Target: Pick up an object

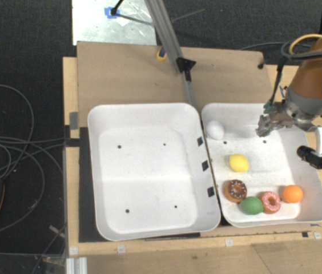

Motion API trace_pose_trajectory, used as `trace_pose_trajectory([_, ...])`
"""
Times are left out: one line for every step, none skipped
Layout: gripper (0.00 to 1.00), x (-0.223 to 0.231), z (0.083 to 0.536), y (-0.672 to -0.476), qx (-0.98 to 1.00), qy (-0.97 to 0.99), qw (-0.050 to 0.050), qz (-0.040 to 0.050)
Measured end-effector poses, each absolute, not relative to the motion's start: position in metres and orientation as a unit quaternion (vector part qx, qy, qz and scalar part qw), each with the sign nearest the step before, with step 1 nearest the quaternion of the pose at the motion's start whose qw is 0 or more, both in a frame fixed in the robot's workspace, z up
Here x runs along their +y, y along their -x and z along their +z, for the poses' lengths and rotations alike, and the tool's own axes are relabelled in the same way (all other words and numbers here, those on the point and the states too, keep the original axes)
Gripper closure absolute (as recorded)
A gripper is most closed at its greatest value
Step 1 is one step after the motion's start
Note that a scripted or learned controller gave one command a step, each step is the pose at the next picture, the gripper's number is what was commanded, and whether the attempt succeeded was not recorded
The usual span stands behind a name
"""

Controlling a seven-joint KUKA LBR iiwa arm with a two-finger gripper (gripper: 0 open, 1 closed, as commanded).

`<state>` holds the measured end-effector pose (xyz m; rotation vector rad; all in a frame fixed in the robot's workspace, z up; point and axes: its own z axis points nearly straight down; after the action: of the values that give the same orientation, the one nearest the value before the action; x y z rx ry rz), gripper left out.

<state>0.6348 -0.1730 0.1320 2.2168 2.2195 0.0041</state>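
Note:
My gripper (262, 131) hangs over the back of the right bin (312, 210), nothing visible in it. A white egg-like ball (214, 131) lies at the bin's back left, to the gripper's left. A yellow lemon (238, 163) sits near the bin's middle. Along the front lie a chocolate donut (236, 190), a green ball (252, 205), a pink frosted donut (270, 201) and an orange (292, 194).
The left bin (144, 170) stands beside the right one, joined by black clips along the shared wall. A grey pole (166, 27) slants over the bench's back. Cables and a tablet lie on the floor at left.

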Motion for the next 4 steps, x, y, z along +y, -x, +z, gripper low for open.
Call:
trace_pose_trajectory([1.0,-0.179,0.184,-0.645,0.708,-0.706,0.004,0.0021])
trace_pose_trajectory([1.0,-0.176,0.229,-0.644,0.709,-0.705,0.003,0.0018])
trace_pose_trajectory([1.0,-0.176,0.267,-0.646,0.709,-0.705,0.003,0.0018])
trace_pose_trajectory([1.0,-0.119,0.272,-0.637,0.711,-0.704,0.0,0.0009])
